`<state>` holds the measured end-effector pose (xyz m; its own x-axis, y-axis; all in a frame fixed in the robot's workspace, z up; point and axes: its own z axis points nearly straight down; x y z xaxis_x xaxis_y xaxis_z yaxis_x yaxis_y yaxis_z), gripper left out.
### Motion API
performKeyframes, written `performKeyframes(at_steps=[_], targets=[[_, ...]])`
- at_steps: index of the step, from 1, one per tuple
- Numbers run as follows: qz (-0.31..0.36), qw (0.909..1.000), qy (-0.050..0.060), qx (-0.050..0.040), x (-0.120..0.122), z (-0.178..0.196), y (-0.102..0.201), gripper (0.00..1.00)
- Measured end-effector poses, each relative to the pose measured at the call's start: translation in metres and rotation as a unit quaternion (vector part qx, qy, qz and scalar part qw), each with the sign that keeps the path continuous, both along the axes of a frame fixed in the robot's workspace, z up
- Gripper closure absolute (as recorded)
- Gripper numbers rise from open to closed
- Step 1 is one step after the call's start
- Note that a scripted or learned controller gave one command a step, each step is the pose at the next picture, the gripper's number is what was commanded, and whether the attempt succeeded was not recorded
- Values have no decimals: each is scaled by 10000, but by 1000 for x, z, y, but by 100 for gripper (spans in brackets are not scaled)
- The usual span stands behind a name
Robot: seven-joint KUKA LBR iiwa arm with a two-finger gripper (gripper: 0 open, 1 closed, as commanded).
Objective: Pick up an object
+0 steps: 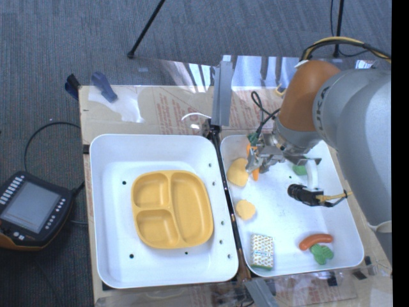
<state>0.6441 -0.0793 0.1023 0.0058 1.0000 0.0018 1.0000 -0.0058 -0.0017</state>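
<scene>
The camera looks down on two white bins set side by side. The left bin (108, 171) holds a yellow divided plate (172, 208) lying flat near its middle. The grey arm (345, 117) with its orange band reaches into the right bin (348, 226) from the right, and its gripper (255, 166) hangs low over the bin's upper left part. An orange bit shows at its tip, but whether the hand is wide, narrow or holding anything, I cannot tell. Just beside the tip, to its left, lies a pale yellow piece (237, 172). A smaller yellow piece (245, 209) rests below it. A small patterned packet (262, 250) lies near the front wall. An orange sausage (316, 240) and a green piece (321, 254) touch in the front right corner.
</scene>
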Motion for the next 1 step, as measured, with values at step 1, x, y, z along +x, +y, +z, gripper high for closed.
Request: performKeyframes(at_steps=[1], targets=[[65,10000,-49,0,2,90,50,100]])
